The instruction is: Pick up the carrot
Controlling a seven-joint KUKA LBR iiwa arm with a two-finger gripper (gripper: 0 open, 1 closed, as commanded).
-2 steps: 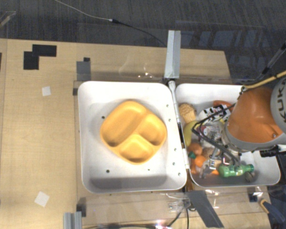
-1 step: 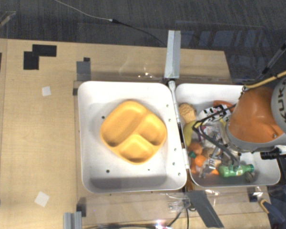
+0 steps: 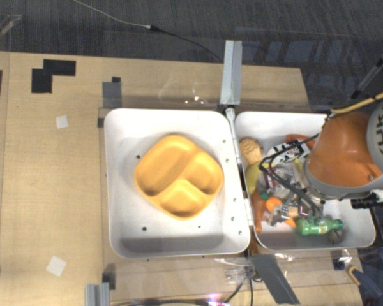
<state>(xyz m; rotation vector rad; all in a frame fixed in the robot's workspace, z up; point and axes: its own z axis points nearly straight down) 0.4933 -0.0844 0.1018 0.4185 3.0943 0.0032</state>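
Fingers (image 3: 282,214) down low in the right bin (image 3: 364,238), tangled among cables and metal, too cluttered to tell whether spread or clenched. Nothing visibly held between them. Carrot (image 3: 258,217), judging by the orange sliver along the bin's left wall, lying just beside the fingers, with a small orange piece (image 3: 272,204) close by that could belong to it or be another item; hard to say which. Right beneath the fingers, a green bottle (image 3: 318,225) on its side; further up, a tan bread-like roll (image 3: 249,150) near the bin's top left corner. Above all that, the orange wrist band (image 3: 342,150) and grey arm covering much of the bin. Task judged barely begun: reach made, grasp unconfirmed, lift wholly left to do. Next door, the left bin (image 3: 121,190) carrying a yellow divided dish (image 3: 179,176) at its centre. Both bins resting on a pale wooden table (image 3: 45,190) marked with black shapes at the upper left and small white squares. Beyond the table's far edge, dark carpet crossed by a thin cable (image 3: 115,16).
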